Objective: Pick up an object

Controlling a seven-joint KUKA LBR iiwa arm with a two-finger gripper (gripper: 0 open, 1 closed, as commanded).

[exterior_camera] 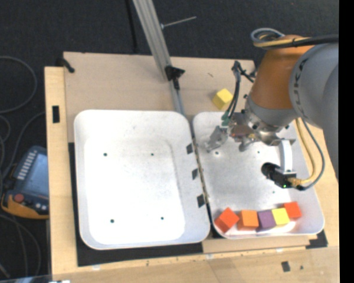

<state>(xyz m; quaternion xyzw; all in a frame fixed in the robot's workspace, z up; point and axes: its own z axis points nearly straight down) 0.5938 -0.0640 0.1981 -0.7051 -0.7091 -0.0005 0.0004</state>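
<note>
Bench (124, 75), two bins (135, 175), six blocks (259, 218)

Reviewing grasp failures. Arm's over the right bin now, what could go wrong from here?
1. The blocks sit packed in a row against the right bin's near wall, leaving little room for fingers between them.
2. The gripper hangs near the bins' shared edge, far from that row, so closing here would likely catch nothing.

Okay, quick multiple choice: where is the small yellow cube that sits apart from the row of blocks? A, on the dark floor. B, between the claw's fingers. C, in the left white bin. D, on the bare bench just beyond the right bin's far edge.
D: the small yellow cube rests on the tan wooden bench, just past the far rim of the right white bin.
</note>
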